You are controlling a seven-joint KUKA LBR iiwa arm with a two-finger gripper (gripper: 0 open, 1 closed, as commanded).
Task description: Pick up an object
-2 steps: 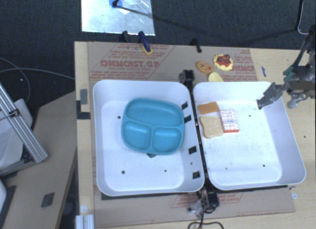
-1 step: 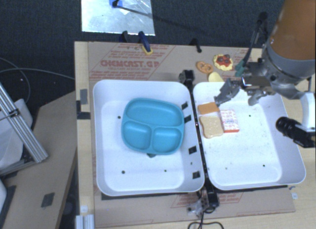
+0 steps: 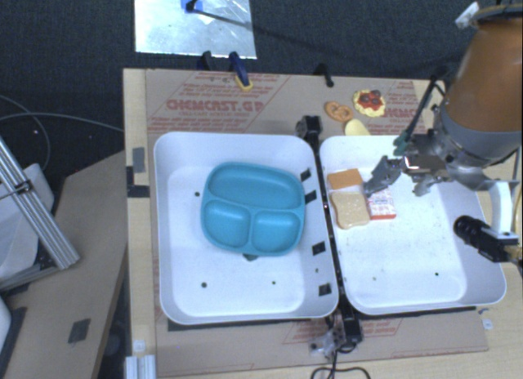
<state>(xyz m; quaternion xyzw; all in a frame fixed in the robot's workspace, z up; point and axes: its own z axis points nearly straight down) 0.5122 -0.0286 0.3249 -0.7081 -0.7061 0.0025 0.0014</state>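
Observation:
In the right bin [image 3: 425, 287] lie a tan slice of toy bread [image 3: 350, 210], an orange-brown block [image 3: 344, 179] just behind it, and a small pink and white packet [image 3: 382, 206] to the right of the bread. My gripper [image 3: 381, 176] hangs over the bin's back left part, just above the packet and right of the orange-brown block. Nothing shows between its tips.
The left bin [image 3: 176, 230] holds a blue divided plate [image 3: 252, 208]. Behind the right bin, on the cardboard, lie a toy cookie [image 3: 337, 110], a small toy pizza [image 3: 369, 102] and a pale yellow piece [image 3: 356, 128]. The arm's orange band [image 3: 490, 59] looms at right.

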